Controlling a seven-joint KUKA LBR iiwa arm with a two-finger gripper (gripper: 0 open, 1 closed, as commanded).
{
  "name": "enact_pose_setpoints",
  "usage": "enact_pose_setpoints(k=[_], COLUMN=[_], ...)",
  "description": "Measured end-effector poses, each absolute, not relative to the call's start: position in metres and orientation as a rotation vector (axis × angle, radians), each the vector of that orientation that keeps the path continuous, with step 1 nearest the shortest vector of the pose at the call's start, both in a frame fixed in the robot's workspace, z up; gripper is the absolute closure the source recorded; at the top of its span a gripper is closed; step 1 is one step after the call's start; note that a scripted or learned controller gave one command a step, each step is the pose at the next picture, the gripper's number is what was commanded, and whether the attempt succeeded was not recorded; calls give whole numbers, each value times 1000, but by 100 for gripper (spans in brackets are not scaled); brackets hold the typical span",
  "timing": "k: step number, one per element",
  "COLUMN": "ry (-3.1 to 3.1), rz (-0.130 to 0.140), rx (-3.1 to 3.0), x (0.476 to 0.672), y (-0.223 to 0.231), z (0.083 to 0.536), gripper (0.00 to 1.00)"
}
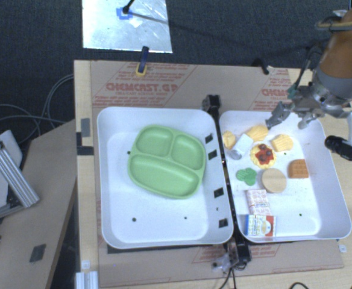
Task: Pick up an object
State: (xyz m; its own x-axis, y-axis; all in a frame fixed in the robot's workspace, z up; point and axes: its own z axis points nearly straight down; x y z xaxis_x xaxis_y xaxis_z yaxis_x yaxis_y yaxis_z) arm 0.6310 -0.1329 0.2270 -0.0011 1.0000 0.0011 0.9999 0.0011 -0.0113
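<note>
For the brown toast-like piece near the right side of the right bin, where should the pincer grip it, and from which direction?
Probably from straight above, closing on the two opposite straight edges of the brown toast piece. It lies flat in the right bin, so only its edges offer a hold. It seems to stand apart from the round tan disc, leaving finger room on both sides. The pincer hangs over the bin's far edge.

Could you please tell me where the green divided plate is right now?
The green divided plate lies in the left bin, roughly at its middle, across the divider from the toy food in the right bin.
</note>
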Motion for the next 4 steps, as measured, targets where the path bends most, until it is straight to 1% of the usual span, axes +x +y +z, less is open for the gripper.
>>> enact_pose_setpoints(k=[1, 2, 3, 4], ry=[-2226, -2223, -2222, -2224], rz=[-1, 1, 2, -6], rx=[-2219, -2219, -2220, -2222], x=[633, 632, 635, 637], y=[-133, -133, -137, -141], z=[235, 194, 151, 96], gripper=[0, 0, 0, 0])
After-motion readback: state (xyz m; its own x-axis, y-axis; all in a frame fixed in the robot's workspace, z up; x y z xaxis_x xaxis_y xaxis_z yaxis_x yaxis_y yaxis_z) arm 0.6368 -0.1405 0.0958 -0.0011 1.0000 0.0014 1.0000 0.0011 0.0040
